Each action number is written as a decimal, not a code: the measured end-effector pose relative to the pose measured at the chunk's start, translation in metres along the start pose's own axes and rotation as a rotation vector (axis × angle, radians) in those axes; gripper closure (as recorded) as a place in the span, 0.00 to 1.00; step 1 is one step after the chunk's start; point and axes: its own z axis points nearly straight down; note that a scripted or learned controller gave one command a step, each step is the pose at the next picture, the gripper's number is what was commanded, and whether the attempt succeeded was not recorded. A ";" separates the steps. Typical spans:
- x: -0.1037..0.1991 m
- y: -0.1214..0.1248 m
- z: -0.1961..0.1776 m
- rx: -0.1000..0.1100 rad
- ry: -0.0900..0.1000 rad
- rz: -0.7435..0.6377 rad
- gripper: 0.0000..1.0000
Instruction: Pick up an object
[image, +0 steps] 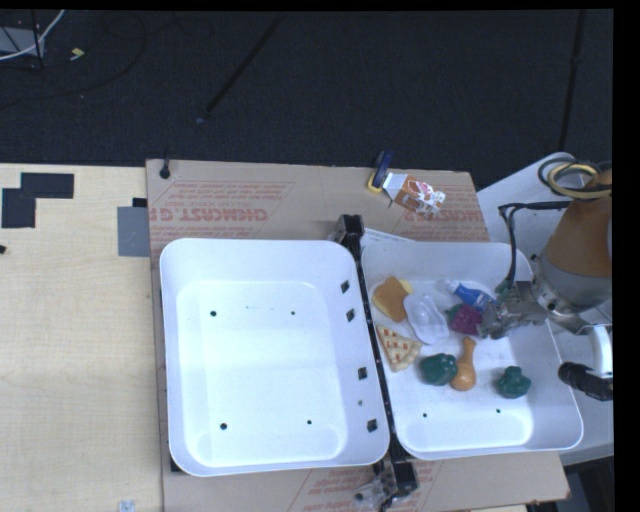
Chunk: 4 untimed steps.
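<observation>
The right bin (470, 425) holds several small items. An orange block (391, 297) and a waffle piece (398, 349) lie by its left wall. A clear plastic piece (425, 316), a blue item (469, 293) and a magenta item (464, 319) sit near the middle. Lower down are a dark green item (437, 369), an orange-brown drumstick shape (465, 365) and a green item (514, 381). My gripper (497, 320) is low in the right bin, just right of the magenta item and close against it. The arm (578, 250) comes in from the right.
The left bin (260, 360) stands beside the right one, with a black divider clip (351, 228) at the top between them. A small packet (415, 195) and a yellow-blue item (379, 175) lie on the cardboard behind the bins. Cables (570, 178) hang near the arm.
</observation>
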 end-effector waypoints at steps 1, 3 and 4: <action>0.045 0.076 0.024 0.000 0.001 -0.005 1.00; 0.129 0.056 0.032 0.000 -0.002 0.001 1.00; 0.131 0.075 0.025 -0.004 -0.002 0.001 1.00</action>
